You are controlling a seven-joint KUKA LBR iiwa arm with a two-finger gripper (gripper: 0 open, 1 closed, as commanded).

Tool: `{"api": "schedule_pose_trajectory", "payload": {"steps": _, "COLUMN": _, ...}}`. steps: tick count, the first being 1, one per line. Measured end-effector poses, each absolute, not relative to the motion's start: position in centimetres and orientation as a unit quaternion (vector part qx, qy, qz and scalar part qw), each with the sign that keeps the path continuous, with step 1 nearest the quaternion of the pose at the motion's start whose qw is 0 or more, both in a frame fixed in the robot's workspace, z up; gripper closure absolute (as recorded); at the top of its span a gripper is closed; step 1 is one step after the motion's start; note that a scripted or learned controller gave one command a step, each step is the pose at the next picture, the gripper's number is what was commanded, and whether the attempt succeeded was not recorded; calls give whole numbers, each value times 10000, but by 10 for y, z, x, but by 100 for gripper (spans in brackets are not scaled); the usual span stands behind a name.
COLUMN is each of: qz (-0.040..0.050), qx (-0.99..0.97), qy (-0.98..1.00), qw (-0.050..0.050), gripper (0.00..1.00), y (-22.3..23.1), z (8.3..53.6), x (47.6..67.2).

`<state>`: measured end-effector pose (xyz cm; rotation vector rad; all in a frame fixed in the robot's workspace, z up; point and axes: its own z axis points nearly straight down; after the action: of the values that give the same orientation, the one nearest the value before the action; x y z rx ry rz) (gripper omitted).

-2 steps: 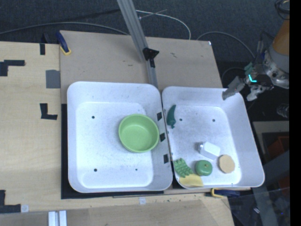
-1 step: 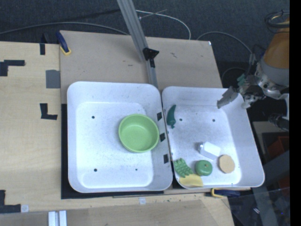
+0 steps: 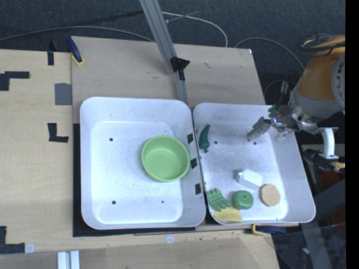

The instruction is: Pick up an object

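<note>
**Gripper over right bin, nothing between fingers**

Wooden bench (image 3: pixel 129 77) bearing two white bins. Left bin (image 3: pixel 101 150): green bowl (image 3: pixel 165 158) near its right wall. Right bin (image 3: pixel 224 116): dark green piece (image 3: pixel 204 137) at left wall; lower down, green ridged toy (image 3: pixel 217 198), yellow item (image 3: pixel 229 215), green round object (image 3: pixel 243 199), white block (image 3: pixel 249 178), tan disc (image 3: pixel 270 195). Gripper (image 3: pixel 259 129) above upper right, slightly parted, holding nothing, well apart from all.

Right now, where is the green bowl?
The green bowl sits in the left bin, toward that bin's right side, close to the wall it shares with the right bin.
</note>
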<state>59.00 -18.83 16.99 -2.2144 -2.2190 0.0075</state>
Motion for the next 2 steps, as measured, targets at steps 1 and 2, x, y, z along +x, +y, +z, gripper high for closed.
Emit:
{"api": "schedule_pose_trajectory", "payload": {"steps": 1, "qz": 25, "qx": -7065, "qy": -7077, "qw": 35, "gripper": 0, "y": -184, "z": 106, "x": 585}}
{"api": "schedule_pose_trajectory", "payload": {"steps": 2, "qz": 11, "qx": -7061, "qy": -7081, "qw": 11, "gripper": 100, "y": -184, "z": 120, "x": 587}}
